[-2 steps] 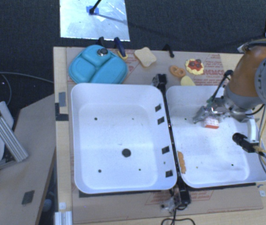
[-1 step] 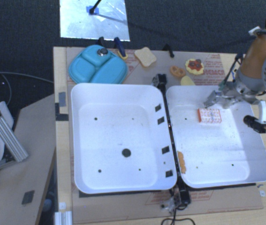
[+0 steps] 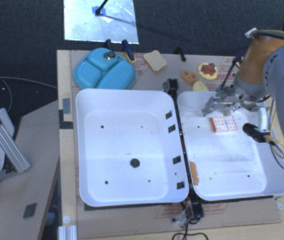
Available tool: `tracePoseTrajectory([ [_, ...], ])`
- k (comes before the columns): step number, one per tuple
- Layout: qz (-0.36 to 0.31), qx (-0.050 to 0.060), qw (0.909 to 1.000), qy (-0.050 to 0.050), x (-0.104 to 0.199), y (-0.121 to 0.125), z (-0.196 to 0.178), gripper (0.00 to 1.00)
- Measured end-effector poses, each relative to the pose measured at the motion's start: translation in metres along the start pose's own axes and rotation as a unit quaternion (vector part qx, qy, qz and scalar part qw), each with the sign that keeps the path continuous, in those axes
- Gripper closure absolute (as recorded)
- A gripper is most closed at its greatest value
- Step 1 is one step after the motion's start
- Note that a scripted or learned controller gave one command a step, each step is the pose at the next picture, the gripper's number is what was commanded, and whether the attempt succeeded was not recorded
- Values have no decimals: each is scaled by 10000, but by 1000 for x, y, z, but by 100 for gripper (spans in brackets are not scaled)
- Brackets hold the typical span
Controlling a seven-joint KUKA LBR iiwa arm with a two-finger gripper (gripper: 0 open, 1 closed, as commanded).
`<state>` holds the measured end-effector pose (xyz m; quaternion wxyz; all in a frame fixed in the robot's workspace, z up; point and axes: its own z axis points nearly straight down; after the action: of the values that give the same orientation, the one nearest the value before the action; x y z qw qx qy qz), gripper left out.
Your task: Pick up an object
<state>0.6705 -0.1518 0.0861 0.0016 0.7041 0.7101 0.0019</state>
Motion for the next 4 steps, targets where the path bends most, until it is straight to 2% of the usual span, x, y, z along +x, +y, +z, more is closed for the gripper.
tracePoseTrajectory([
  [1, 8, -7, 10000, -1, 34, 0, -72, 0],
  [2, 63, -13, 10000, -20, -34, -46, 1, 0],
  [3, 10, -23, 10000, -12, -14, 2, -34, 0],
  [4, 62, -38, 10000, 6, -55, -61, -10, 0],
])
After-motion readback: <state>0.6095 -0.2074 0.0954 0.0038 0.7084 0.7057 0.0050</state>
